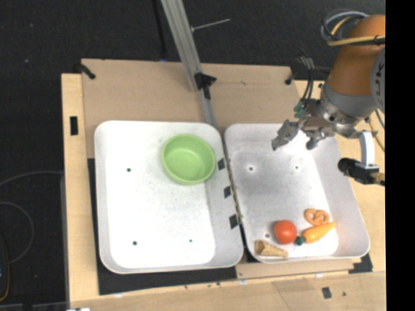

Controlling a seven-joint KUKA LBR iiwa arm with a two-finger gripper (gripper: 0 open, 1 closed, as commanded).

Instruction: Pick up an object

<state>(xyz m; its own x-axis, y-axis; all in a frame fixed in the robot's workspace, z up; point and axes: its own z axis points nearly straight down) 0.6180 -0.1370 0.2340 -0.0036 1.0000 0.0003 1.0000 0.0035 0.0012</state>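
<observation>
My gripper (297, 140) hangs over the far end of the right bin (259, 186), its two fingers spread apart with nothing between them. Well below it, in the bin's near right corner, lie a red tomato (284, 231), an orange carrot (319, 231), a small pretzel (316, 216) and a tan wedge-shaped piece (271, 249). A green bowl (189, 159) sits upright in the left bin (130, 225), near its far right corner.
A grey metal post (183, 37) rises from behind the bins and meets the bench between them. The arm's orange band (355, 63) and cables fill the upper right. Black clips (230, 190) mark the seam between the bins.
</observation>
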